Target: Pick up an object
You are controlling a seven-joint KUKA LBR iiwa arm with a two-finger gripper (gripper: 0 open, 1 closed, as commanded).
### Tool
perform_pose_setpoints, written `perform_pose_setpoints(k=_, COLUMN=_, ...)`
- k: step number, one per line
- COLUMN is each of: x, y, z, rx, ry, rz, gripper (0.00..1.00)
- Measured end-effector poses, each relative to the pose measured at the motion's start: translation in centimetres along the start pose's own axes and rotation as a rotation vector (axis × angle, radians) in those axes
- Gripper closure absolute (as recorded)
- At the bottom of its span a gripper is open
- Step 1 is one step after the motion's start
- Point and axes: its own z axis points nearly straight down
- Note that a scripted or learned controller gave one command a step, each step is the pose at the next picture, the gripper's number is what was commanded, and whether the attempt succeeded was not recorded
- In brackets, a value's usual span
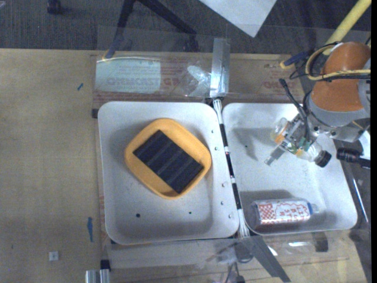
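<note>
Arm reaches in from the right over the right-hand bin [347, 214]; the gripper [287, 143] hangs above that bin's upper middle, nothing visibly between its jaws, and whether they are released or clenched I cannot tell. A red-and-white patterned tube [283, 211] lies flat on its side near that bin's front wall, well apart from the gripper. In the left bin [118, 217], a yellow-rimmed object with a dark ribbed centre [168, 158] sits near the middle.
</note>
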Motion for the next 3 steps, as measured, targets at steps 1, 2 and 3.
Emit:
perform_pose_setpoints(k=1, x=-5.6, y=1.3, z=3.5, rx=0.006, ry=0.007, rz=0.189, gripper=0.00)
perform_pose_setpoints(k=2, x=-5.6, y=1.8, z=0.4, rx=-0.001, ry=-0.005, rz=0.101, gripper=0.00)
perform_pose_setpoints(k=3, x=-7.5, y=0.2, z=-3.0, rx=-0.001, ry=-0.005, rz=0.183, gripper=0.00)
